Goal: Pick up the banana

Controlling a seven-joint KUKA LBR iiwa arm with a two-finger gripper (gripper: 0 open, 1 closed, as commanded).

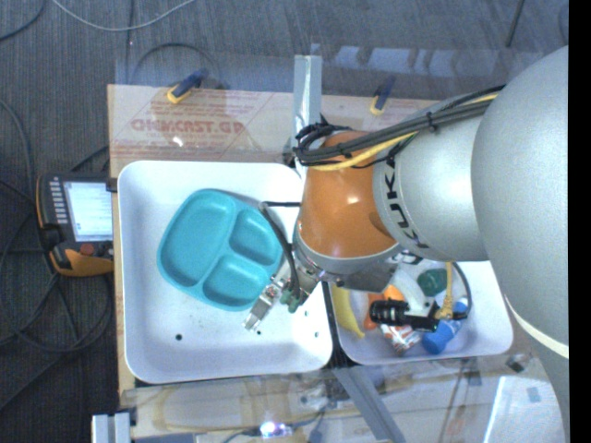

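Two white bins sit on the counter. The banana (345,310) lies in the right bin (503,326), by its left wall, not yet picked up. The gripper (268,305) hangs over the left bin (138,247) beside a teal tray (217,247), jaws apart, grasping nothing.

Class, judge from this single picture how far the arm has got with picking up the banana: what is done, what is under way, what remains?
Done: nothing yet; the yellow banana lies in the right white bin, at its left edge among other small items. Under way: the two-finger gripper hangs over the left white bin, beside the turquoise divided plastic plate, with nothing between its fingers. Left: move across to the banana, grasp it and lift.
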